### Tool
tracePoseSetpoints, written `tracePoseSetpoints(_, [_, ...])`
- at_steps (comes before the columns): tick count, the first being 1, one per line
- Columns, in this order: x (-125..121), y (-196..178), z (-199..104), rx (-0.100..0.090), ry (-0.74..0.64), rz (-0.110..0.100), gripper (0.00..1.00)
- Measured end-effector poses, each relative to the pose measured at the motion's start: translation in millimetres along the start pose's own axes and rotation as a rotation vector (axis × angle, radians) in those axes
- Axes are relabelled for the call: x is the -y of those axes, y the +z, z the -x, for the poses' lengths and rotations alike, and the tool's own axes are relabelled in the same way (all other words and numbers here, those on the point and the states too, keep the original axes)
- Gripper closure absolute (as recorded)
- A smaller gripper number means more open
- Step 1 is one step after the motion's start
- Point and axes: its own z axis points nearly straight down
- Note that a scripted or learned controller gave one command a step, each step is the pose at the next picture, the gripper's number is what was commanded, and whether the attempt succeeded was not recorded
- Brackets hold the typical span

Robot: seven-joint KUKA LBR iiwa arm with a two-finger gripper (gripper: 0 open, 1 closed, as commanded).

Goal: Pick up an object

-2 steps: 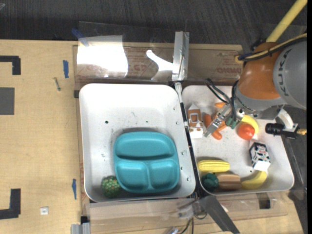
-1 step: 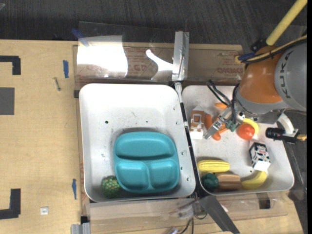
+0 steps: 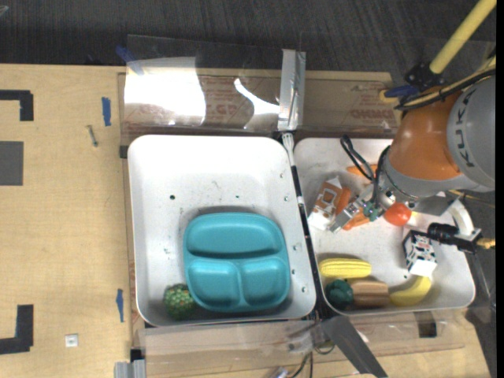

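divided tray (image 3: 235, 270) in left bin (image 3: 150, 211), corn cob (image 3: 345, 268) in right bin (image 3: 461, 290)

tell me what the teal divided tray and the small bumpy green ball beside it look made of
Teal divided tray: likely moulded plastic, smooth with a soft sheen and rounded compartment walls. Small bumpy green ball: knobbly matte surface, possibly rubber or plastic; too small to be sure.

You had a teal tray (image 3: 235, 270) lying in the left bin (image 3: 150, 211), with a green ball (image 3: 179, 299) just beside its lower left corner.
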Motion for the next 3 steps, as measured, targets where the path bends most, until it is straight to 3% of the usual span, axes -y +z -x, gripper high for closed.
tracePoseSetpoints(1, [-31,15,21,-0.023,0.076,-0.024,0.0])
tracePoseSetpoints(2, [-33,3,22,-0.019,0.072,-0.02,1.0])
tracePoseSetpoints(3, [-88,-112,-17,-0.023,0.206,-0.023,1.0])
